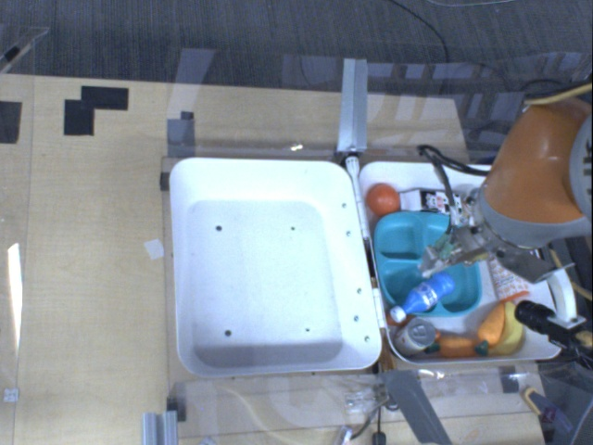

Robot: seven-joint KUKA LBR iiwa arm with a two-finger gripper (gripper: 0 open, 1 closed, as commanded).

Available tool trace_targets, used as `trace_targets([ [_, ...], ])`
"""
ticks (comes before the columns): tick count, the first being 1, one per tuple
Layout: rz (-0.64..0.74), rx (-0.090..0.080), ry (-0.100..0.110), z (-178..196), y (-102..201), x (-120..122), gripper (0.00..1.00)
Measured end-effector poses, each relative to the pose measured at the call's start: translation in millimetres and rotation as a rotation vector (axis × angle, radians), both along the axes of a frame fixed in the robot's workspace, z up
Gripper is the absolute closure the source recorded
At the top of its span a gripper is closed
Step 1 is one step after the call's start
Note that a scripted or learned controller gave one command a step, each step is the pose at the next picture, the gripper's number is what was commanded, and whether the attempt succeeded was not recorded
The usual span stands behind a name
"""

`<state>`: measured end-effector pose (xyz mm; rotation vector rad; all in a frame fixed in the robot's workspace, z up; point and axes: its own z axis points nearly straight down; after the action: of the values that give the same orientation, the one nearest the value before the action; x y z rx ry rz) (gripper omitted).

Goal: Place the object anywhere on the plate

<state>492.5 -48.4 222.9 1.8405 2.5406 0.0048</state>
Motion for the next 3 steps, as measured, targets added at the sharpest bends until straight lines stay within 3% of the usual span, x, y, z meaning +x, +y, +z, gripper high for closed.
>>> trace_targets([
  [1, -0.029, -0.001, -0.003, 191, -38, -2, 1.00],
  [2, 0.084, -0.004, -0.004, 204, -122, -5, 1.00],
  [3, -0.031, 0.000, -0.001, 180, 19, 19, 1.00],
])
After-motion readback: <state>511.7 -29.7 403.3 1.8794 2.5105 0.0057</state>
